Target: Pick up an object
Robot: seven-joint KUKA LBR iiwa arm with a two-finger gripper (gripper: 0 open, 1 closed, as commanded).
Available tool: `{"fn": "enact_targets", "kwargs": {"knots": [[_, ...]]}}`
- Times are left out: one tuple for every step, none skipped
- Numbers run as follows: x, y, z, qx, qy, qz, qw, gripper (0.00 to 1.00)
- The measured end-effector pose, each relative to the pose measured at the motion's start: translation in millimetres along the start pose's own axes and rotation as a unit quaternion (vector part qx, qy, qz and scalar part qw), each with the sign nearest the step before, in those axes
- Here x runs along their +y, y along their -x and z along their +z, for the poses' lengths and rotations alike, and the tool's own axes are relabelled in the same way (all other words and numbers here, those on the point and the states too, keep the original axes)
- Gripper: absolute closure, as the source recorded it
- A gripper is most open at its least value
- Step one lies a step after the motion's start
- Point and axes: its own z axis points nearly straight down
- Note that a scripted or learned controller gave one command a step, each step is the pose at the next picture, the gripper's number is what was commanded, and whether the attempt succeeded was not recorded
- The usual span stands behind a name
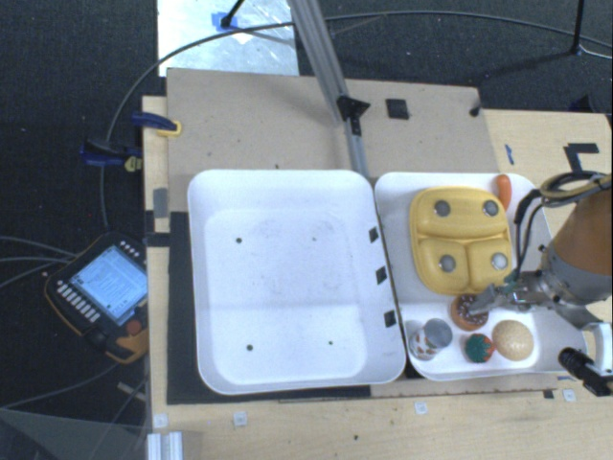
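In the right bin [393, 257] lies a large yellow moulded piece [460, 238] with grey studs. Below it sit a small brown ring-shaped object [466, 312], a grey and white cup-like object [428, 338], a green ball [478, 348] and a beige egg-shaped object [513, 339]. An orange carrot-like piece [503, 189] rests at the bin's far right corner. My gripper [494, 297] hangs low over the bin, just right of the brown ring and below the yellow piece's lower right corner. I see nothing held in it.
The left bin [283, 276] lies beside the right one, joined by black clips [381, 276]. A slanted metal pole [326, 60] crosses the bench behind the bins. A teach pendant [101, 290] sits off the bench to the left.
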Motion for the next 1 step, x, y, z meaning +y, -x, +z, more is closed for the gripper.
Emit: {"fn": "enact_targets", "kwargs": {"knots": [[1.5, -3.2, -12.1, 0.003, 0.000, -0.002, 1.0000, 1.00]]}}
